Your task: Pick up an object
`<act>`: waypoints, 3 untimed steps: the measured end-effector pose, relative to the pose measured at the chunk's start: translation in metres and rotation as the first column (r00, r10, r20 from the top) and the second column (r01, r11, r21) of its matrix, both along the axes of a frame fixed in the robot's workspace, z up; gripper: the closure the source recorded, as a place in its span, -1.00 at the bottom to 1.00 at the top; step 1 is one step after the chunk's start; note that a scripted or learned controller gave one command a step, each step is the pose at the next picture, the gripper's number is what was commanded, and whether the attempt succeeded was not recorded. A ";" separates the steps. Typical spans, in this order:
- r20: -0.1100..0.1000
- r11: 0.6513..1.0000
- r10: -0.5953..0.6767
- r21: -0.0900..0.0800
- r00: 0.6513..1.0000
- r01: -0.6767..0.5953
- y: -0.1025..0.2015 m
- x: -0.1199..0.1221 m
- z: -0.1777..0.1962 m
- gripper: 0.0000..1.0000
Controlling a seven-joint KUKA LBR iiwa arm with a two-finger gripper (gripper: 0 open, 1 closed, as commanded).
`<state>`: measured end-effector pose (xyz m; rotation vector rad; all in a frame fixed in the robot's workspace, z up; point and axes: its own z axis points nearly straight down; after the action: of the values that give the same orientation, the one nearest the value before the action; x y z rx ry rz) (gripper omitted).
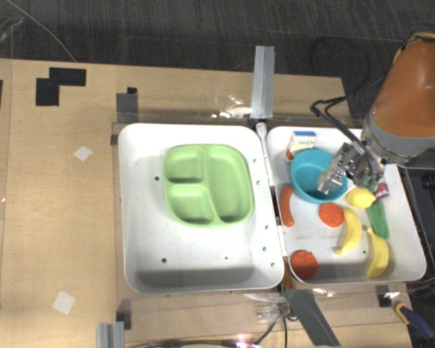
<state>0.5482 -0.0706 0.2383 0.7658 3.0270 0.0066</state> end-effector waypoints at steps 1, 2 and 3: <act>-0.001 1.000 0.004 -0.001 1.000 -0.004 0.000 0.000 0.008 1.00; -0.010 0.998 0.064 0.000 0.998 -0.064 0.025 0.065 0.007 1.00; -0.013 1.000 0.001 0.003 1.000 -0.001 0.094 0.052 -0.007 1.00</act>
<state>0.6006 0.0229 0.2317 0.7673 3.0404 0.0063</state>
